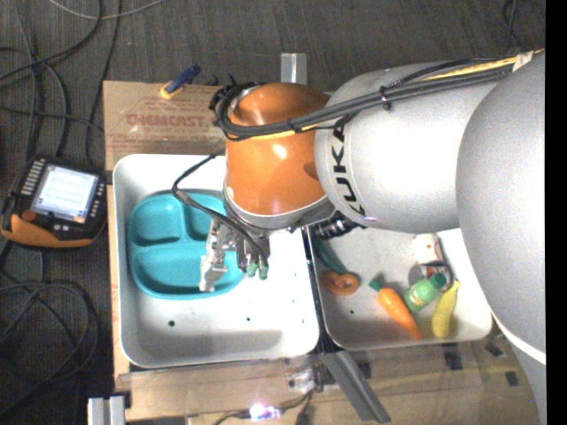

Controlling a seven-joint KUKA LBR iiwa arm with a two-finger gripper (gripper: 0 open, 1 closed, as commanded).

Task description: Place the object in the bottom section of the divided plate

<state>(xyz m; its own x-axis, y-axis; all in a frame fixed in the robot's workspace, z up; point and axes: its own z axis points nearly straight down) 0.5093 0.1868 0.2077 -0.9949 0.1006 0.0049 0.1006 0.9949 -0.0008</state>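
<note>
At left of centre we see the teal divided plate (164, 246) in the left bin (221, 330). The gripper (232, 271) hangs over its right edge; whether it grips anything, we cannot tell. The carrot (398, 311) lies far right, in the right bin (354, 330).

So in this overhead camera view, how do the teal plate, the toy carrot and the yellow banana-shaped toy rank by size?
1. Teal divided plastic plate, clearly largest, though the arm hides part of it.
2. Orange toy carrot with green top and yellow banana-shaped toy: they look about alike, so I won't rank them.
</note>
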